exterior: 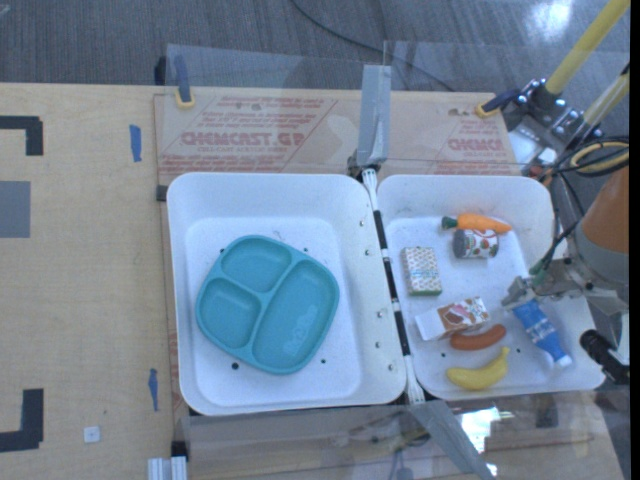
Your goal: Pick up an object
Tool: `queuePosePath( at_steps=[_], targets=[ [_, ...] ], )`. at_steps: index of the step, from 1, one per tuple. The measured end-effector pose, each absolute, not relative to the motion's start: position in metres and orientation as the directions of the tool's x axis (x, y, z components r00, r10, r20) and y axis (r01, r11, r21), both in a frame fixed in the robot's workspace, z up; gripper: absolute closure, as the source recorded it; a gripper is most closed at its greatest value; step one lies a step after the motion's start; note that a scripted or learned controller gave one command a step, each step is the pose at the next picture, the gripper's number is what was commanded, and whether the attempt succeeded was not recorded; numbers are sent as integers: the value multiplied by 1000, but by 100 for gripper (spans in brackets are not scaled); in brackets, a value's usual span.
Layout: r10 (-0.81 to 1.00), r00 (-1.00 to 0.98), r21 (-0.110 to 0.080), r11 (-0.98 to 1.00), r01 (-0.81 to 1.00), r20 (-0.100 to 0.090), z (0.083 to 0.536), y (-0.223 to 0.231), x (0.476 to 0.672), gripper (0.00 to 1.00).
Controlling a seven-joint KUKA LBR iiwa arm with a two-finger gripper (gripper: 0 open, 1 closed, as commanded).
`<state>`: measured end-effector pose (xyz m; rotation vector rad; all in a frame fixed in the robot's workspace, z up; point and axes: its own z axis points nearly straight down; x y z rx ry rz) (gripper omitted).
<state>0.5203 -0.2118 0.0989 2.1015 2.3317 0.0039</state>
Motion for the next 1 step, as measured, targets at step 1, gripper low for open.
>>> queuePosePath(
  at_steps=[1],
  targets=[
    [1000,-30,0,30,1000,0,178,-138,528,100]
  ],
)
